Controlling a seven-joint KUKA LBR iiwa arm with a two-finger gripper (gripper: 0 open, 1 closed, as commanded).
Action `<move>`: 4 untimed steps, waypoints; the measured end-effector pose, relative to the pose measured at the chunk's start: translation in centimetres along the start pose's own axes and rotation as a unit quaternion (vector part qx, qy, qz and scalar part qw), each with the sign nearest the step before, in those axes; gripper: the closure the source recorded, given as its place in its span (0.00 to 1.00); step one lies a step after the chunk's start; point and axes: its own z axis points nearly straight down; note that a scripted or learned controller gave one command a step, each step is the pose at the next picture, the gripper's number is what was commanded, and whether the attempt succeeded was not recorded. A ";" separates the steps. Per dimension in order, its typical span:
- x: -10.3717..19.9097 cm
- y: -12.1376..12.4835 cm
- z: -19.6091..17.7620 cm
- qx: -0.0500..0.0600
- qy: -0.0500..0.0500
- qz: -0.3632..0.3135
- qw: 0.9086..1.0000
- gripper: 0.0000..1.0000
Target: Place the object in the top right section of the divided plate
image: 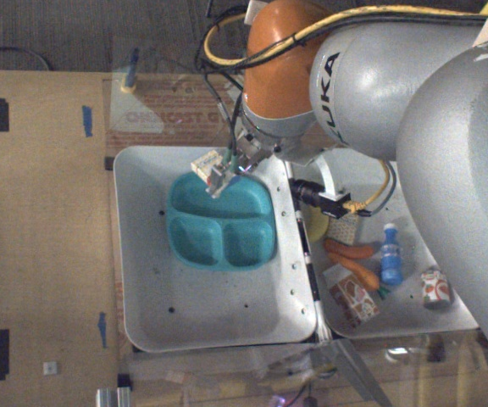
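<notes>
- camera view: two shallow white bins sit side by side on the desk (41, 227); the left bin (142, 295) holds a teal divided plate (223, 227) with one large section at the top and two smaller ones below it.
- the grey arm (379, 83) reaches in from the right, orange band above the wrist, and the claw (227, 170) hangs over the plate's upper edge.
- a small pale, boxy object (205, 166) shows at the claw tip, just over the upper left rim of the plate. it appears to sit between the fingers, so i log the claw as narrowed on it, though the tip is small and partly blurred.
- right bin (413, 312) carries a blue bottle (390, 257), two orange carrot-like pieces (354, 261), a small brown carton (352, 299), a red-and-white can (435, 287) and something yellow (316, 223) half hidden under the arm.
- handling judgement: the object looks light and stiff, block-like, probably not fragile. flat opposite faces would take a pinch best; a grip near one corner could let it twist or slip on release.
- judged status: object lifted, not yet set down. which section counts as top right from this slanted view i cannot tell for certain.
</notes>
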 end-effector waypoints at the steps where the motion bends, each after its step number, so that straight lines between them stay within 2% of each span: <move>1: 2.7 -2.0 -3.1 0.001 0.000 0.068 0.998 1.00; 2: 2.7 -1.7 0.2 0.000 0.000 -0.067 0.998 1.00; 3: -0.3 -0.4 2.3 -0.003 -0.002 -0.350 0.937 1.00; 4: -4.5 -3.7 -3.2 -0.003 -0.004 -0.435 0.901 1.00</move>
